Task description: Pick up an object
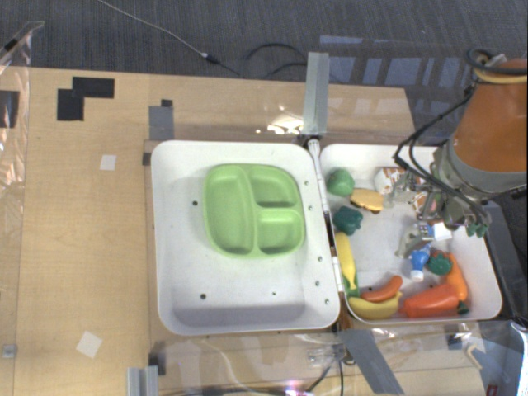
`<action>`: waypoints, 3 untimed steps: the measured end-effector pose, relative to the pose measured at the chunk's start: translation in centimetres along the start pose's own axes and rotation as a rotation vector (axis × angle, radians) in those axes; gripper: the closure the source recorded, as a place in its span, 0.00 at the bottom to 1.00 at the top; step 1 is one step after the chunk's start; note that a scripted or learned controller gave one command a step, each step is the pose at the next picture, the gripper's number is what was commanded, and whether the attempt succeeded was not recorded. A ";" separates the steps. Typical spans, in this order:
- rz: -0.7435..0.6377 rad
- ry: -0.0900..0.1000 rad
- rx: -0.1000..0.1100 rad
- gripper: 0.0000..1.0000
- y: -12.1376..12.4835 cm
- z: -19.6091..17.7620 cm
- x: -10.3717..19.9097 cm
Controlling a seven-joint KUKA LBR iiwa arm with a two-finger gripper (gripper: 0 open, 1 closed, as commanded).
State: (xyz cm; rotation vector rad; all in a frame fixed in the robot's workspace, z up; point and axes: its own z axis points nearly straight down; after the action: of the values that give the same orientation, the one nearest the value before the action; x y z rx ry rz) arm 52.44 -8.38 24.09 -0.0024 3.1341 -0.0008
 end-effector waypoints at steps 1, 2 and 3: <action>-0.035 -0.003 0.001 0.00 -5.6 14.5 -2.7; 0.048 -0.006 -0.001 0.00 -7.1 15.1 -1.8; 0.041 -0.015 0.001 1.00 -7.0 13.8 -2.2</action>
State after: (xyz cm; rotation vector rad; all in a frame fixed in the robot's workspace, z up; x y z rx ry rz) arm 54.74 -15.34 10.32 0.0608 3.1183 -0.0029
